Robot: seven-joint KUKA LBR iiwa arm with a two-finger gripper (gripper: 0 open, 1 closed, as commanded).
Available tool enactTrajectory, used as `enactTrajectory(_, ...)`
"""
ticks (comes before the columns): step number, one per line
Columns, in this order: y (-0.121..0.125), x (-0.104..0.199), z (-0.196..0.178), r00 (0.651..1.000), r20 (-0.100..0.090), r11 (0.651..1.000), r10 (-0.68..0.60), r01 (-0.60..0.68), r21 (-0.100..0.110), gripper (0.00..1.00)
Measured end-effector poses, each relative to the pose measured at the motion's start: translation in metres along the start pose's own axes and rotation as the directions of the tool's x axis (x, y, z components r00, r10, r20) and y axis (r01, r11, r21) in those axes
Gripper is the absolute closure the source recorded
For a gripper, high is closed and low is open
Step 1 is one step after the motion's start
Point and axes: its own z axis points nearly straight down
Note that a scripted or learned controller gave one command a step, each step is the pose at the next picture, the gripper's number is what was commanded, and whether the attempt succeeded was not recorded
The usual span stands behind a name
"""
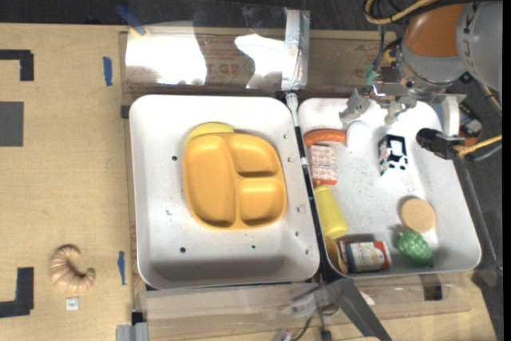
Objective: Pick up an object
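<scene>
Approach is the step you are in, as far as one can judge: the gripper (374, 109) hangs over the far end of the right bin (467, 208), its two pale fingers spread apart with nothing between them. No object has been lifted yet.

You have several candidates under it. Nearest is a small black-and-white item (392, 155), just in front of the fingers on the bin floor; what it is cannot be made out. Along the bin's left wall lies a jar with an orange lid (323, 154) and a white label, then a yellow bottle (329, 212) lying lengthwise. At the near end sit a small can (366, 254) on its side, a green knobbly ball-like toy (414, 247) and a tan cork-like disc (417, 214). The left bin (152, 172) holds a yellow divided tray (234, 179), and a croissant-shaped toy (71, 268) lies well apart on the bench at the near left.

Your next move, I judge, calls for choosing one target, centring the open fingers over it, dropping until they straddle it, and closing. The black-and-white item needs the shortest travel; the pieces against the left wall leave a finger little room.

Labels: the jar and the can both carry printing in red and white, but nothing on them is legible. No brand can be read.
</scene>
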Motion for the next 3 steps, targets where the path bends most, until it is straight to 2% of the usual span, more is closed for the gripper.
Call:
enactTrajectory(1,-0.078,-0.061,0.02,0.998,0.003,0.998,0.064,-0.064,0.001,0.0)
enactTrajectory(2,-0.06,-0.068,0.09,1.0,0.004,1.0,-0.008,0.008,-0.007,0.0)
enactTrajectory(3,-0.06,-0.066,0.081,1.0,0.002,1.0,-0.008,0.008,-0.006,1.0)
